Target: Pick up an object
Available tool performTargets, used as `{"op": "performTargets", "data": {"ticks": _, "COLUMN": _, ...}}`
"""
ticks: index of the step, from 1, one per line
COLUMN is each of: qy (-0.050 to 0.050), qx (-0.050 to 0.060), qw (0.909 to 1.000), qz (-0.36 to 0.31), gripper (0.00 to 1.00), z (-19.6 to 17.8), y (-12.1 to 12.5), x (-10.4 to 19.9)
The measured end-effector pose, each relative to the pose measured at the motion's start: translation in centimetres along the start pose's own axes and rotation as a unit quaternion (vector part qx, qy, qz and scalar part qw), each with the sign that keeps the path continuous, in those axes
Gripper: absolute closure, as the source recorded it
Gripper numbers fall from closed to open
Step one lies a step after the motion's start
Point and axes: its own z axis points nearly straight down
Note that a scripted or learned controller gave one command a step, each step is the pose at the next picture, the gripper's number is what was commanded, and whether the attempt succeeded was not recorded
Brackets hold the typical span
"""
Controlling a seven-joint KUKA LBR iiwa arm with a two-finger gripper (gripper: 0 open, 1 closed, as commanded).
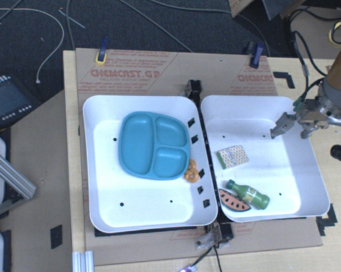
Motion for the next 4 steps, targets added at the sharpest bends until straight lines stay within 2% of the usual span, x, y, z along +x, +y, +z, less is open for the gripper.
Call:
{"op": "performTargets", "data": {"ticks": 1, "qy": -0.002, "qx": -0.007, "qw": 1.0000, "qz": -0.002, "gripper": 0.00, "z": -0.8, "y": 0.3, "x": 0.0}}
{"op": "performTargets", "data": {"ticks": 2, "qy": -0.001, "qx": -0.005, "qw": 1.0000, "qz": -0.002, "gripper": 0.00, "z": 3.5, "y": 0.7, "x": -0.2}}
{"op": "performTargets", "data": {"ticks": 3, "qy": 0.000, "qx": -0.004, "qw": 1.0000, "qz": -0.002, "gripper": 0.00, "z": 9.5, "y": 0.3, "x": 0.6}}
{"op": "performTargets", "data": {"ticks": 4, "qy": -0.001, "qx": -0.005, "qw": 1.0000, "qz": -0.002, "gripper": 0.00, "z": 11.8, "y": 0.3, "x": 0.7}}
